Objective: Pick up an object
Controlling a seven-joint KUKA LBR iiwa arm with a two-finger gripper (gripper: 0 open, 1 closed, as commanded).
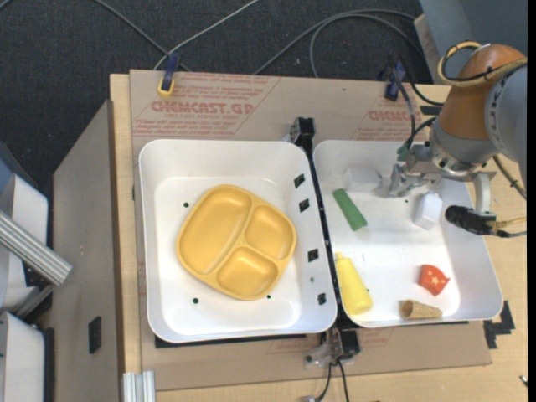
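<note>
I have the arm (477, 99) reaching in over the right bin (481, 262), and the gripper (402, 178) sits low near that bin's far edge. Its metal parts blur together against the white floor, so I cannot tell how far apart they stand or whether anything is caught there.

The candidates all lie in the right bin. A green stick (349, 208) lies nearest the gripper, just toward the divider between the bins. A small white block (427, 209) rests close on the gripper's other side, toward the bin's outer wall. Well away from the gripper, along the near wall, are a yellow bottle (352, 285), a red piece (432, 279) and a tan cone (420, 310). The left bin (159, 224) holds a yellow divided tray (236, 241), which I judge too wide and flat for a pinch.

My worries from here: the gripper appears to be over bare floor between the stick and the block, so closing there would likely grab nothing. The white block is hard to separate from the white bin, so a try at it could land off centre and knock it aside. The stick is slim and rounded, so it may roll out of a pinch. Working this close to the far wall, the wrist could also clip the rim.
</note>
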